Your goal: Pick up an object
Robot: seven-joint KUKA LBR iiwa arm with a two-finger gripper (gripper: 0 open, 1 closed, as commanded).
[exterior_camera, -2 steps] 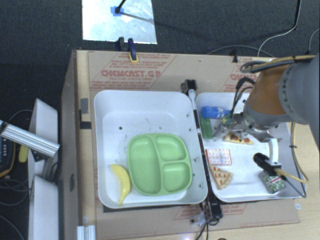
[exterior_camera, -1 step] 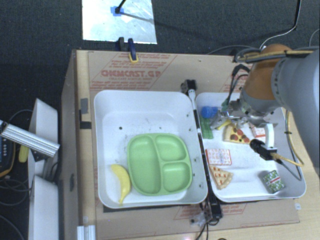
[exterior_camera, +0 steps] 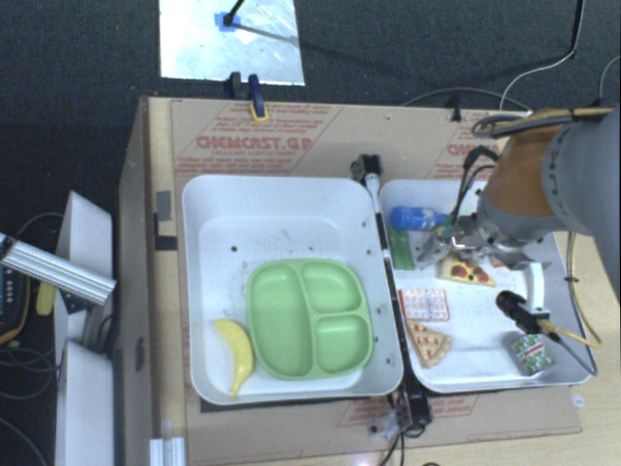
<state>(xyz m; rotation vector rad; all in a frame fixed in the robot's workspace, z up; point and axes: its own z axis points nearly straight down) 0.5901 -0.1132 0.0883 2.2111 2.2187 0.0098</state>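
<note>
We see the end effector (exterior_camera: 454, 244) low over the right bin (exterior_camera: 490, 381), at its far half. The arm (exterior_camera: 572, 178) covers it from above, so we cannot tell if it is apart or together, and nothing shows clamped in it. Pizza slice (exterior_camera: 470, 274) lies just beside the end effector, on the near side, maybe touching; contact unclear. Blue bottle (exterior_camera: 415, 218) is close on its view-left, slightly farther back, lying flat. A green item (exterior_camera: 401, 249) is view-left of the end effector too, along the bin wall. A red-patterned card (exterior_camera: 424, 305) lies nearer to us than the end effector, a bit left, flat on the bin floor. A waffle wedge (exterior_camera: 428, 344) sits further toward us, just beyond the card. A small green-white packet (exterior_camera: 531, 353) is well apart, near and to the view-right, in the bin's corner. The left bin (exterior_camera: 291, 202) is view-left of the end effector; in it, well apart from the end effector, are a green plate (exterior_camera: 310, 318) and a banana (exterior_camera: 236, 352) touching the plate's left edge. Both bins rest on the desk (exterior_camera: 291, 139).
</note>
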